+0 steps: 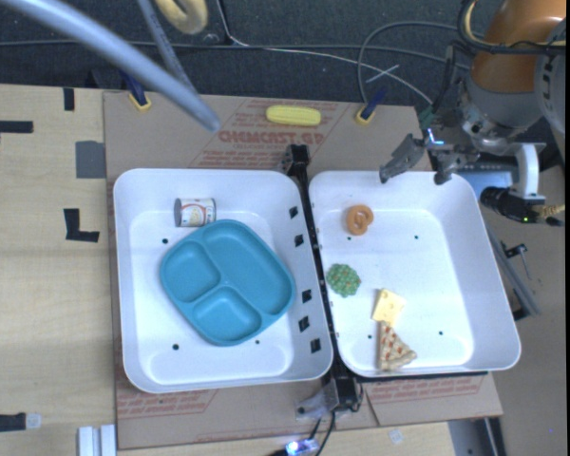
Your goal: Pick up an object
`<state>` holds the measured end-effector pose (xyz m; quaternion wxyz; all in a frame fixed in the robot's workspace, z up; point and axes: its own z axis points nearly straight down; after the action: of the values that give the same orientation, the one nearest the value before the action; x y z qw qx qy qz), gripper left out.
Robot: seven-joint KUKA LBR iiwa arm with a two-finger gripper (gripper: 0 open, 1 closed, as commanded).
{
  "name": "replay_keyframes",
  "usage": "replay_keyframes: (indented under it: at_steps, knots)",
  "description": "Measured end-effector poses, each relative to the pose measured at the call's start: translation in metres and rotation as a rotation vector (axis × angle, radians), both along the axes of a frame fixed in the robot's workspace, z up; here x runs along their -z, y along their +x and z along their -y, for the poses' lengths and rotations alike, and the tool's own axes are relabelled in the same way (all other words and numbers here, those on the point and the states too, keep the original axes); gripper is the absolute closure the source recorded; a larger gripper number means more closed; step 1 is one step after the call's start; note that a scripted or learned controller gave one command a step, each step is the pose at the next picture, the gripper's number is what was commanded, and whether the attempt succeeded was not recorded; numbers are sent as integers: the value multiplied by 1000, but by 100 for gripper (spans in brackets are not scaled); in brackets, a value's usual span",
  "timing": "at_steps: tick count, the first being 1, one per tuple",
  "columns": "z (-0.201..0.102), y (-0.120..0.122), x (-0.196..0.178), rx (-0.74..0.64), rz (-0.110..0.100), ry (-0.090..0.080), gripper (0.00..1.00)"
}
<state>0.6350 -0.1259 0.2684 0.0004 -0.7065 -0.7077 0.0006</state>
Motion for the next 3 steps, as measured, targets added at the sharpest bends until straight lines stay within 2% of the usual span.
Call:
replay_keyframes:
  at_steps: [3]
  knots:
    - [10, 17, 160, 0, -5, -1, 0]
